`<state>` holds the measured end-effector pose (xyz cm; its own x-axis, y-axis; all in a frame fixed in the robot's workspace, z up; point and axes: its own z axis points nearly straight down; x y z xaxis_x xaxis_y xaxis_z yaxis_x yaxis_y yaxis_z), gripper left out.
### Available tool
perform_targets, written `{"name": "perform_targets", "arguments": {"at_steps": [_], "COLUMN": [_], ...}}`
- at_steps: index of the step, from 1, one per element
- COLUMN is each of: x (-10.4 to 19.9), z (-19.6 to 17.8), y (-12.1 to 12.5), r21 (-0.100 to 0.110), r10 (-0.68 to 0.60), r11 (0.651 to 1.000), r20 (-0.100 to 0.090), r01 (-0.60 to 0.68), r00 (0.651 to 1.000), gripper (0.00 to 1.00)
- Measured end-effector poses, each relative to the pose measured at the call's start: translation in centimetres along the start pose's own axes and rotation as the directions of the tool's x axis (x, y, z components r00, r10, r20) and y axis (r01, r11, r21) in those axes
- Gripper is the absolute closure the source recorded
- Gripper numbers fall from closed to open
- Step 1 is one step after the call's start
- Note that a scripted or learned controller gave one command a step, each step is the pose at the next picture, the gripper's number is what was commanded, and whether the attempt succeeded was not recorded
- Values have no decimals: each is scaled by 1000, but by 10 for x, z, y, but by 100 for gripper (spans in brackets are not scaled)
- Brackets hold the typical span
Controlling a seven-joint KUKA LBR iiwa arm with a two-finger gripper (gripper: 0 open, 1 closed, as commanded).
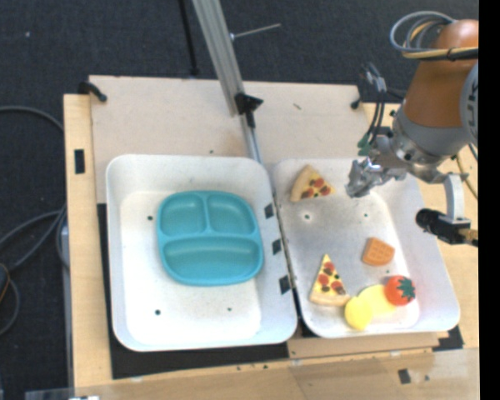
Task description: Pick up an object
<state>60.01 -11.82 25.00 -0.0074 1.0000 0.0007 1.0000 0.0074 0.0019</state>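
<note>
Fingers [360, 180] beside wedge-shaped pizza slice [310, 185], right bin [417, 319].

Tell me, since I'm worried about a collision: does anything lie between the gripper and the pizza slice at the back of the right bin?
Nothing visible does. The gripper hangs just right of that pizza slice, with bare floor of the right bin between them. The other toys lie nearer the bin's front.

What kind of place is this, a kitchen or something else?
Probably a robotics lab bench, not a kitchen. The arm's end effector hangs over a shallow white bin of toy food, such as a pizza slice. A teal divided plate lies in the other bin.
</note>
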Motion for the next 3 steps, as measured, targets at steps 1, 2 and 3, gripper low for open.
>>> {"name": "perform_targets", "arguments": {"at_steps": [1, 2, 3], "x": [55, 114, 167], "z": [11, 7, 18], "y": [7, 23, 22], "r21": [1, 0, 4], "r10": [3, -1, 0], "r11": [1000, 1000, 1000], "r20": [0, -1, -1], "r01": [-3, 1, 0], "r00": [1000, 1000, 1000], "gripper": [100, 100, 100]}}
